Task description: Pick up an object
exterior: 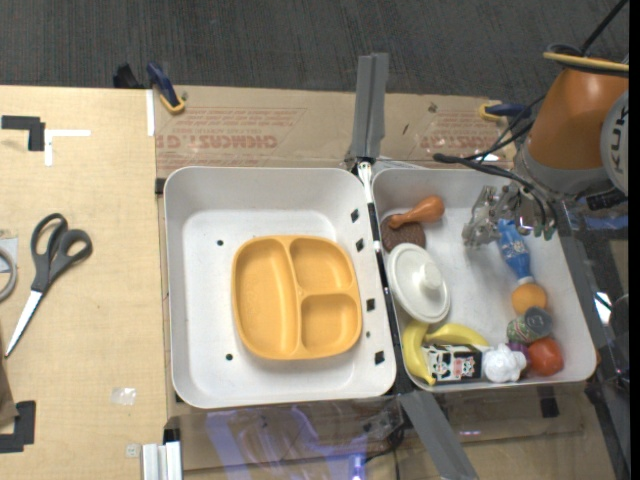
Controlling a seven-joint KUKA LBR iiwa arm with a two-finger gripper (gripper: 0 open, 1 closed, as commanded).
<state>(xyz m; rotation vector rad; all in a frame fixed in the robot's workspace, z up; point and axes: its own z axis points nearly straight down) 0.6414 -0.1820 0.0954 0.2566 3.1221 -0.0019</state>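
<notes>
Bottle lies in right bin, just beside the hand, above the orange. Hand grip state: cannot tell. Step looks like approach or grasp; next move likely needs closing on bottle, then lifting clear.

One fixed camera looked down on the bench from above, at a slant, from a middle distance. It took in both white bins side by side, the left bin near the centre and the right bin toward the right edge. The dark floor lay along the top of the view. The arm entered from the right.
</notes>
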